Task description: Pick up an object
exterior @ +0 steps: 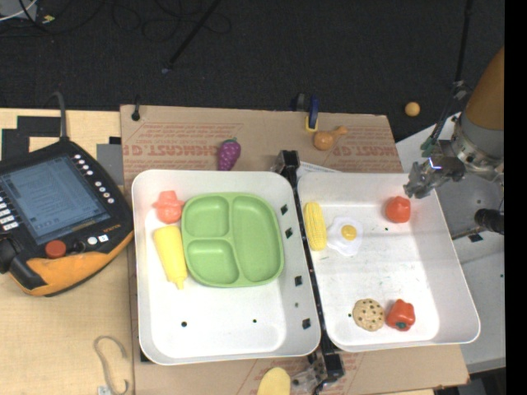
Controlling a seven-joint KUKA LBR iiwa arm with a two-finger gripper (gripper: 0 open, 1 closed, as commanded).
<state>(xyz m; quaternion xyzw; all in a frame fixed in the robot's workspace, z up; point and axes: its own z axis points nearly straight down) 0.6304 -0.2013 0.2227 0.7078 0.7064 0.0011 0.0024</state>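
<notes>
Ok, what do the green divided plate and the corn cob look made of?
Green divided plate: looks like moulded plastic, one even green with a soft sheen and rounded compartment rims. Corn cob: likely toy plastic too, uniform yellow with ridged kernel rows, though rubber or foam can't be ruled out. It lies in the right bin.
</notes>
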